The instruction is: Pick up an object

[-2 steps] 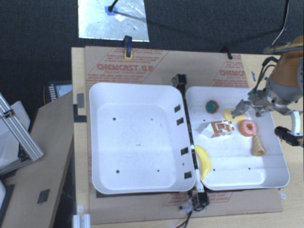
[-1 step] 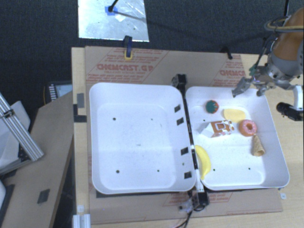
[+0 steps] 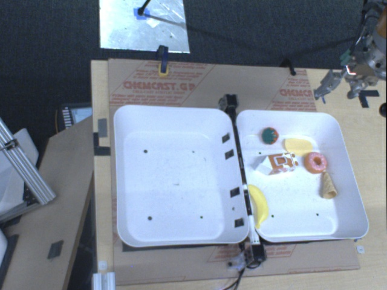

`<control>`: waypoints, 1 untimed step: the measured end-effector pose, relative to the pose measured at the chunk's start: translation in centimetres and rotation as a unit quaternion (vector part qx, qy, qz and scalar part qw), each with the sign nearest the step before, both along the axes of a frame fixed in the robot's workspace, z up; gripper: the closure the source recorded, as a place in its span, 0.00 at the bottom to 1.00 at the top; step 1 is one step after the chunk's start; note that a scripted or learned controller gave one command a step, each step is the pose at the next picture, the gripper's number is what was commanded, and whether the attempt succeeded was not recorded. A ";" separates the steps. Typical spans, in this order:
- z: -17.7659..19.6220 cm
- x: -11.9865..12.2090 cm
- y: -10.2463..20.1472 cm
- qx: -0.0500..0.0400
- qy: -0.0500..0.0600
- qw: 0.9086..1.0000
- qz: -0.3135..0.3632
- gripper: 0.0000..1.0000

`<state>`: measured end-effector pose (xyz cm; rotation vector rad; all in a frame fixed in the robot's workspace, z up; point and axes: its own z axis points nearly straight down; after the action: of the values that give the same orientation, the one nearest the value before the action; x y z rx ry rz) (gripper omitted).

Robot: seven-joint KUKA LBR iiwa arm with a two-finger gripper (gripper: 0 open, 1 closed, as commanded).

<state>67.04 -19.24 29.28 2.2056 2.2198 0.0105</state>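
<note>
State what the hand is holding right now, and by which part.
Nothing. The hand hovers above the bench beyond the right bin's far corner, with nothing between its fingers; the toy food lies in that bin.

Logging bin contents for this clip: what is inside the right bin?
The right bin holds a green ball, yellow slice, pink donut, cone, carton and banana. Anything beneath them is hidden.
</note>
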 end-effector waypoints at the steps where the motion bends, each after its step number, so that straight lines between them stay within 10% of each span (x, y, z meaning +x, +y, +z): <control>1: 17.2 -0.1 2.4 -0.001 -0.004 1.000 0.001 0.00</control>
<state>66.94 -16.80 46.53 2.1991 2.2170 0.0178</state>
